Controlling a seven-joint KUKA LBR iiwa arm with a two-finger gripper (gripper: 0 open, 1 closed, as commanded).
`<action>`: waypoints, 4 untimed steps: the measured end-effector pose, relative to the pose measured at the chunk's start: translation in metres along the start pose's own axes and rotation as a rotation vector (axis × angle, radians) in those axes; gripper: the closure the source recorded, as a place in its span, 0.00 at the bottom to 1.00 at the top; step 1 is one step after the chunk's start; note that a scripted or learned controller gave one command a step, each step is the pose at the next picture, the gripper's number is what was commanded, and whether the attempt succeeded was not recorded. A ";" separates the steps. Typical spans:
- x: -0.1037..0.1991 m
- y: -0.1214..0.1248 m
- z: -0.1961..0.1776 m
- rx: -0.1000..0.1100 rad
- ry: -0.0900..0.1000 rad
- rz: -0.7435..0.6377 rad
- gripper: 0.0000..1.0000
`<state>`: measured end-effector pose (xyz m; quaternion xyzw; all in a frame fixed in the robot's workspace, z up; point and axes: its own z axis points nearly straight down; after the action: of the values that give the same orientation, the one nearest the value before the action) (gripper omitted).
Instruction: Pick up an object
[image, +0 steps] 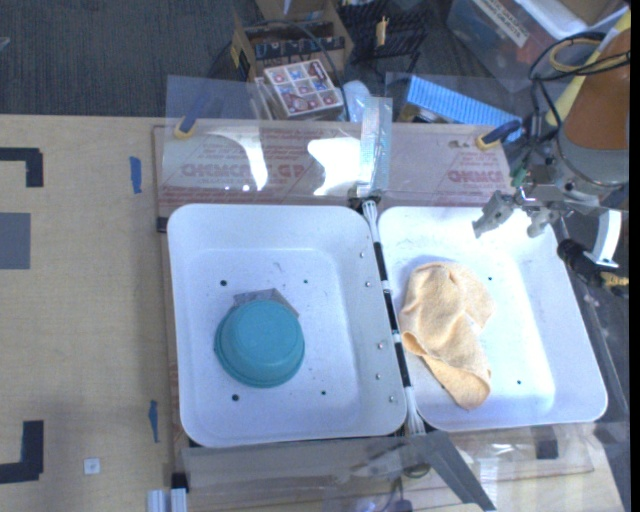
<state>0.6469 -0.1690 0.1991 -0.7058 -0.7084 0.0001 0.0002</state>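
The arm (600, 110) came in from about two o'clock, its orange band showing above the grey wrist. The gripper (512, 216) hung over the far right corner of the right bin (570, 330), its two fingers (489, 220) spread apart with nothing between them. It held nothing.

A yellow cloth (448, 325) lay crumpled in the right bin, toward that bin's nine o'clock side, close to the wall shared with the other bin. It trailed down toward six o'clock, ending in a folded tip. The cloth sat well apart from the gripper, off at about seven o'clock from it.

In the left bin (200, 250), a teal bowl (260, 343) rested near the middle, a little toward seven o'clock. A small grey scrap (262, 297) peeked out from beneath the bowl at its twelve o'clock edge. Clear plastic sheeting (260, 165) stood behind both bins at twelve o'clock, catching the light.
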 end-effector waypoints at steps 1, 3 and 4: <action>0.031 -0.019 0.103 -0.004 -0.001 0.004 0.00; 0.019 -0.016 0.065 -0.004 -0.002 -0.087 0.00; 0.060 -0.033 0.108 -0.012 -0.003 -0.097 0.00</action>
<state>0.6140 -0.1092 0.0913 -0.6706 -0.7418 -0.0033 -0.0052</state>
